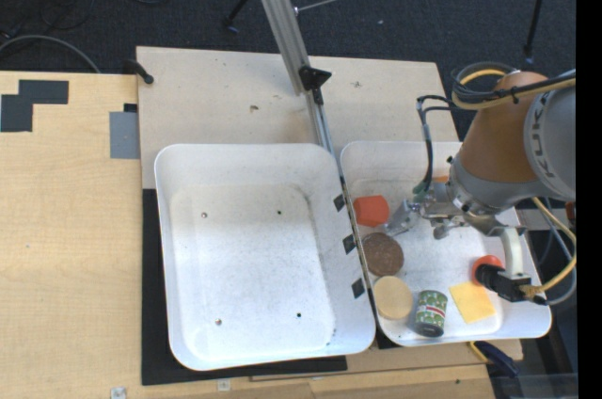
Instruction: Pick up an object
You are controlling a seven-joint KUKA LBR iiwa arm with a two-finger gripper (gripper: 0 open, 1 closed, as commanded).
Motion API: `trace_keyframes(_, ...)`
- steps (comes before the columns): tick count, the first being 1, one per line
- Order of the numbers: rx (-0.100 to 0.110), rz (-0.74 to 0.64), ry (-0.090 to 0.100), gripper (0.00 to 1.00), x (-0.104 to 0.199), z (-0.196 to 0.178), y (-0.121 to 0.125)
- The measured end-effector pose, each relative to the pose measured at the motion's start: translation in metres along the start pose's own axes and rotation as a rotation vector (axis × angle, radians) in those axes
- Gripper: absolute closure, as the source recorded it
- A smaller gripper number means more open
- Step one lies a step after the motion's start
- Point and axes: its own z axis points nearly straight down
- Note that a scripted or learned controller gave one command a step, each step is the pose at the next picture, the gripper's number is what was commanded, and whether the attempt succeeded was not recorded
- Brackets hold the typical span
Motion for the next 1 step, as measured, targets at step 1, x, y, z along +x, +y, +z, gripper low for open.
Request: trace_keyframes(1,-0.004,0.007,-0.001,1.0,-0.0024,-0.0127,0.0007)
